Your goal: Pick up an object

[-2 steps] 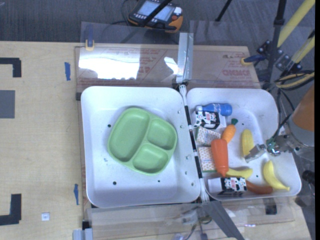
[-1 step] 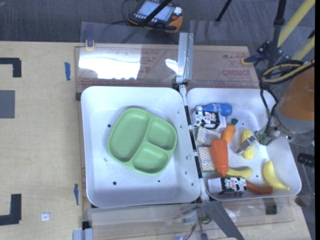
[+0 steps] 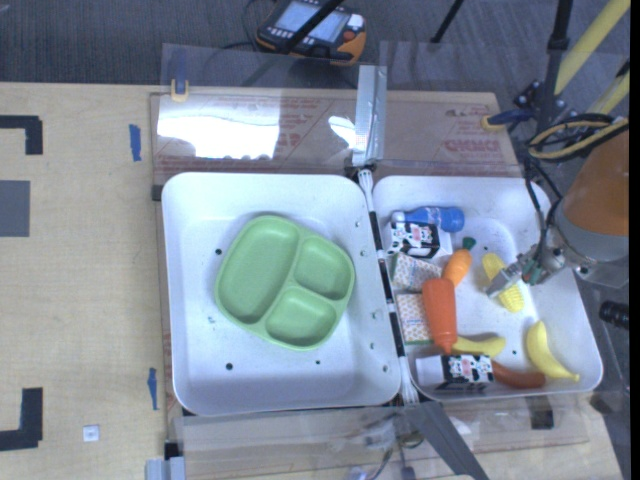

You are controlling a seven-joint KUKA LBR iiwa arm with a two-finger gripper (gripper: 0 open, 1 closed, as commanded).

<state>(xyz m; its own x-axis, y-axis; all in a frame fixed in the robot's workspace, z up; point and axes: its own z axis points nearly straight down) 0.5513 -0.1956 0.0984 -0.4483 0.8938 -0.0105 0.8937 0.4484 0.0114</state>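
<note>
One gripper (image 3: 507, 279) above yellow corn (image 3: 511, 294).

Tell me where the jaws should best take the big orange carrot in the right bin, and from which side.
Probably grip the carrot across its thick middle, coming straight down from above. It lies flat and long, on top of the flat packets, with the red sausage and yellow banana apart from it.
</note>
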